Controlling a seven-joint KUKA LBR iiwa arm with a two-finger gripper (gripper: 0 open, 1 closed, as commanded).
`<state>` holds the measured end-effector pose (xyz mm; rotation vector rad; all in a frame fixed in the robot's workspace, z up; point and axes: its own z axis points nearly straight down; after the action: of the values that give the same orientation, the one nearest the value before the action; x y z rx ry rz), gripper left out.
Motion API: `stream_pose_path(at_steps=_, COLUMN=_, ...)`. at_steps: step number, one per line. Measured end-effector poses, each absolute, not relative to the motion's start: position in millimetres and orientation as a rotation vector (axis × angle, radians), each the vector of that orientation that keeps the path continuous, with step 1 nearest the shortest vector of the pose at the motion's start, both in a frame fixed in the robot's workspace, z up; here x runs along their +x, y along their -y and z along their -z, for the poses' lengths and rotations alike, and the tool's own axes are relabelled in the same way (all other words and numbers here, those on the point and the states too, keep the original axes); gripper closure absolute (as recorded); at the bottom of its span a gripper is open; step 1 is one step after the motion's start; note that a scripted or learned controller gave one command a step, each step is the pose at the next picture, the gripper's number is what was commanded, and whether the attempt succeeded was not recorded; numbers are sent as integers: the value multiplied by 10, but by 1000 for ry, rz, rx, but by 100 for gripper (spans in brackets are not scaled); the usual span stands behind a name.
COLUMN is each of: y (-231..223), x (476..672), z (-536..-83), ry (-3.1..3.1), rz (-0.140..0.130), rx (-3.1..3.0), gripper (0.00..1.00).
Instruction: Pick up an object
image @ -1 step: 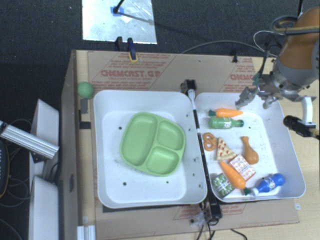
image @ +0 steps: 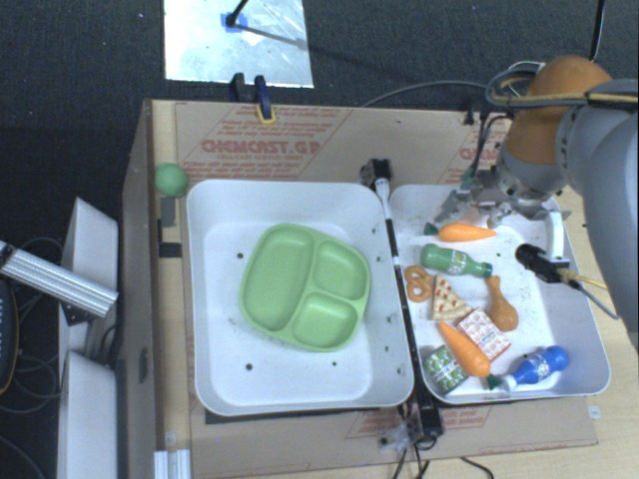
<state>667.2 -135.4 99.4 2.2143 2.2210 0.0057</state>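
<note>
The gripper hangs at the right bin's twelve o'clock edge — just above a small carrot — I cannot tell its opening.

The two white bins look like smooth, slightly glossy plastic. The green tray is matt plastic. Printed brown cardboard covers the surface; a shiny foil sheet lies beyond.

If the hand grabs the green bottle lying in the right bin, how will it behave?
The green bottle lies on its side and looks round, so a nudge probably rolls it. It looks like a smooth toy, likely light, stiff and perhaps slippery.
</note>
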Motion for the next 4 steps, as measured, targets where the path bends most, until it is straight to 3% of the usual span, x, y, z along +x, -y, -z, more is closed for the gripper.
stream_pose_path(at_steps=1, y=1008, x=6718, z=-901, ry=-2220, rz=-8, rx=2209, gripper=0)
stream_pose_path(at_steps=2, y=992, x=6739, z=-1023, ry=-2222, rz=-19, rx=2205, gripper=100)
stream_pose_path(at_steps=3, y=993, x=6737, z=-1020, ry=-2222, rz=-18, rx=2205, gripper=0)
stream_pose_path(at_steps=4, y=1103, x=6600, z=-858, ry=-2220, rz=-3, rx=2217, gripper=0)
